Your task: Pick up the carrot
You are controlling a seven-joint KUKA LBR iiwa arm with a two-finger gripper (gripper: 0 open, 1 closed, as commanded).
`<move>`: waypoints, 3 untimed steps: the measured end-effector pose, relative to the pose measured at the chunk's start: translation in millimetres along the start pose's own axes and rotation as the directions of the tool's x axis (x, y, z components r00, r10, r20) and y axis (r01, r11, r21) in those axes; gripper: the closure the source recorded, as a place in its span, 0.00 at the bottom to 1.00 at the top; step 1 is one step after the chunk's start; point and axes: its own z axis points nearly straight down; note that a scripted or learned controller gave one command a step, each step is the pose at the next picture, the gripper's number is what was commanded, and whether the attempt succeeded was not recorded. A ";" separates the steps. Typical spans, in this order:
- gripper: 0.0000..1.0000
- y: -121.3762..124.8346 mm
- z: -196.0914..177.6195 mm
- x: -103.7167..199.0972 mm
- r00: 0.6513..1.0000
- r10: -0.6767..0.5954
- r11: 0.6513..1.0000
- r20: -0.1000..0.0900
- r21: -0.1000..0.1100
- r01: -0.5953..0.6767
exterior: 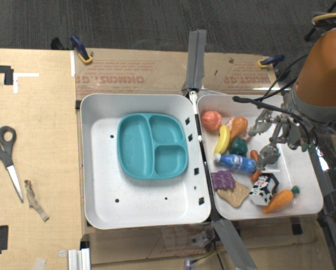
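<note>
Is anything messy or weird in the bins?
A little. The toy food is all jumbled in the right bin, with the carrot lying tilted near its front corner. The teal plate sits bare in the left bin. Nothing looks broken or spilled.

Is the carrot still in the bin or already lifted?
In the bin. The carrot lies on the floor of the right bin near its front corner; the gripper is apart from it.

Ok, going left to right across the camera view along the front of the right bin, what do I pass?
Purple grapes → toast slice → black-and-white cow-print carton → carrot, lying at the bin's front right corner.
</note>
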 end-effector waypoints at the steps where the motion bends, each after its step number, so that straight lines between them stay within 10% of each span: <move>1: 0.00 13.0 21.9 -70.1 0.994 0.108 0.994 0.002 0.000 -0.108; 3: 0.00 7.4 148.5 -110.0 0.997 0.072 0.997 0.001 0.000 -0.072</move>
